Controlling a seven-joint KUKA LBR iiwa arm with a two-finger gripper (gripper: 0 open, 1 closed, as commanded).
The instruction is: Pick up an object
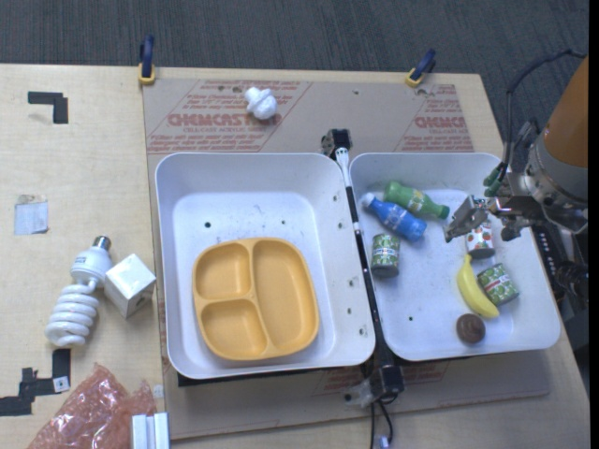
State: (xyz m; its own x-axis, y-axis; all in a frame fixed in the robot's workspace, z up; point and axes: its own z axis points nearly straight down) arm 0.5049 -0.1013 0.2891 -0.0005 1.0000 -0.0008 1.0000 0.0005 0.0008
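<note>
One arm at the right bin [412,344] | camera view: hand [471,221] low over a small can [480,242] beside the banana [474,290] | finger state: cannot tell | progress: nothing lifted yet, grasp and raise remain.

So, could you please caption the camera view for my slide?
Gripper hovers above the right bin of cans, bottles and banana.

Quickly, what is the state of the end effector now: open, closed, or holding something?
End effector: cannot be told; it sits over the right bin, above a small can.
</note>
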